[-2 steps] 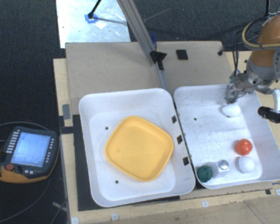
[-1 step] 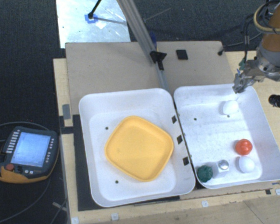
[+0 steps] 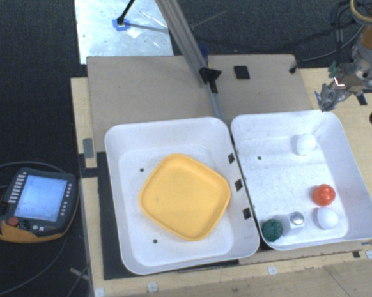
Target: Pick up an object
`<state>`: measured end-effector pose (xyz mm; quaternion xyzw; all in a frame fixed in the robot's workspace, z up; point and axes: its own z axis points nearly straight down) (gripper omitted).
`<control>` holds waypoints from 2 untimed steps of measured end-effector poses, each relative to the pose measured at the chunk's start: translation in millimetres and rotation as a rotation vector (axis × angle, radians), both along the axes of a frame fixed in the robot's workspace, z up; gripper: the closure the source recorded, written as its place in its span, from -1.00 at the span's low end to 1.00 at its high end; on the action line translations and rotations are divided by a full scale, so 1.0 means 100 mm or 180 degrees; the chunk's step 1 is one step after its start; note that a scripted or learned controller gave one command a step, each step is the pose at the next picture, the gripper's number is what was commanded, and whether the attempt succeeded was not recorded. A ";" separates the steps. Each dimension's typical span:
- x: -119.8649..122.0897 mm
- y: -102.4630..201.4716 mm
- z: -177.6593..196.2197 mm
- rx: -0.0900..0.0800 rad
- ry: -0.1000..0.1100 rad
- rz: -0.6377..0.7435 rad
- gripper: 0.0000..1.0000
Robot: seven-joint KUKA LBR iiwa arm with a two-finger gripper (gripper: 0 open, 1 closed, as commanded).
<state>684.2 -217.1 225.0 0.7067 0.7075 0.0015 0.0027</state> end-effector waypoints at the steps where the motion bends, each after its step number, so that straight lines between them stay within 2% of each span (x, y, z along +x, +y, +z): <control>1: 0.01 0.00 0.53 0.0000 0.0000 0.0000 1.00; 2: -0.01 0.55 0.56 0.0007 0.0012 0.0012 1.00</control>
